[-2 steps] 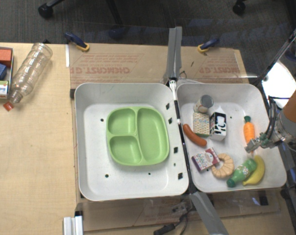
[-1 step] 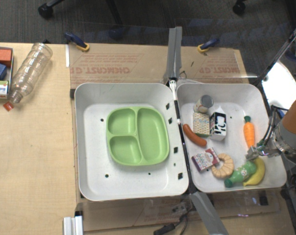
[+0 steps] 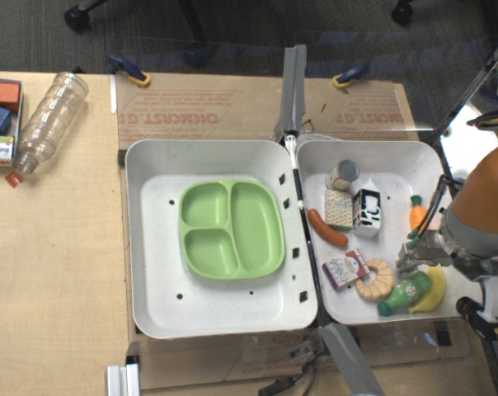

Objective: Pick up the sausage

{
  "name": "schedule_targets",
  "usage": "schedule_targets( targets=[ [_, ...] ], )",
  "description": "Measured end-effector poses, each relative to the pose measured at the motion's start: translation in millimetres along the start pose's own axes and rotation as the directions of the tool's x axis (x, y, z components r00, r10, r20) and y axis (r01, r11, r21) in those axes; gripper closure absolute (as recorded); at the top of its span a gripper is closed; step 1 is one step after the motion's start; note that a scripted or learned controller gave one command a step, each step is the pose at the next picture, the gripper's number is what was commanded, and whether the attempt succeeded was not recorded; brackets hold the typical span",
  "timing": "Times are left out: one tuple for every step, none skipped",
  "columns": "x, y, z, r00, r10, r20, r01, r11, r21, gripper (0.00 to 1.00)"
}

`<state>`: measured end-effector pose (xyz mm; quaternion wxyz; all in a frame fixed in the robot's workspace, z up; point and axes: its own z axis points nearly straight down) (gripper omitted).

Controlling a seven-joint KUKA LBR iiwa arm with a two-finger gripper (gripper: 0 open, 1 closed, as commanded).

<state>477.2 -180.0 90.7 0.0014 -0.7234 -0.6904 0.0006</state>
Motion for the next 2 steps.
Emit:
schedule_targets(
  targets=[
    [-27.5,34.4,-101.9,0.998,0.059,0.003,-0.059,0.998,-0.002,1.00],
    [-27.2,34.4,-101.6,0.998,0.059,0.002,-0.059,0.998,-0.001,0.00]
  ],
)
